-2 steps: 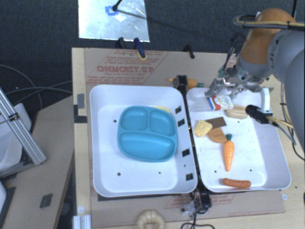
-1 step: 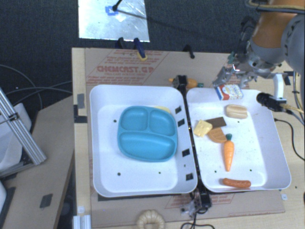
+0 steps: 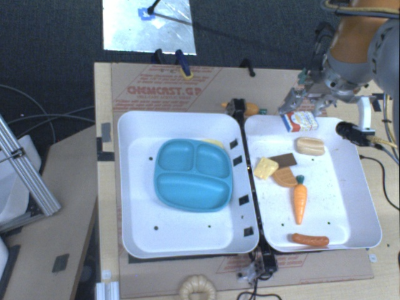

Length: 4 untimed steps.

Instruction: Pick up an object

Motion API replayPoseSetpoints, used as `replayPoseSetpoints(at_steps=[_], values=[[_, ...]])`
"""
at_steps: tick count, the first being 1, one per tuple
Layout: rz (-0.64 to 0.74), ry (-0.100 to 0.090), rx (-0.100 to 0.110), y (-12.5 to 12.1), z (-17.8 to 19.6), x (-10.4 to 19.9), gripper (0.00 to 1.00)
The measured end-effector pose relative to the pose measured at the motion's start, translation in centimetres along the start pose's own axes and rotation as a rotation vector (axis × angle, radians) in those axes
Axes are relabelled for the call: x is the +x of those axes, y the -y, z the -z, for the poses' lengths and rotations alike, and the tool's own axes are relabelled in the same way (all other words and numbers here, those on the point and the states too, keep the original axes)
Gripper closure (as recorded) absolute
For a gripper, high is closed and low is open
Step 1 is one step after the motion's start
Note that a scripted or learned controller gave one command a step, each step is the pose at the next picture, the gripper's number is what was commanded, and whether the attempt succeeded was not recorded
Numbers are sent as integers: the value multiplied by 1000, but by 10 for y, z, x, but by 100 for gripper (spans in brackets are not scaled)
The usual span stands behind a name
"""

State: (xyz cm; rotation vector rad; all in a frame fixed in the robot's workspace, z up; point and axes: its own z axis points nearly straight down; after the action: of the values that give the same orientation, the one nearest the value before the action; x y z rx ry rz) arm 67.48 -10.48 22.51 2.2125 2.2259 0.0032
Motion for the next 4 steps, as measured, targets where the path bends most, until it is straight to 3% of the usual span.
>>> replayPoseSetpoints(at_steps=[1,2,4], values=[[2,-2,5,31,-6,43,100],[3,-3,4,47,-11,92,100],[1,-1,2,47,-6,102,100]])
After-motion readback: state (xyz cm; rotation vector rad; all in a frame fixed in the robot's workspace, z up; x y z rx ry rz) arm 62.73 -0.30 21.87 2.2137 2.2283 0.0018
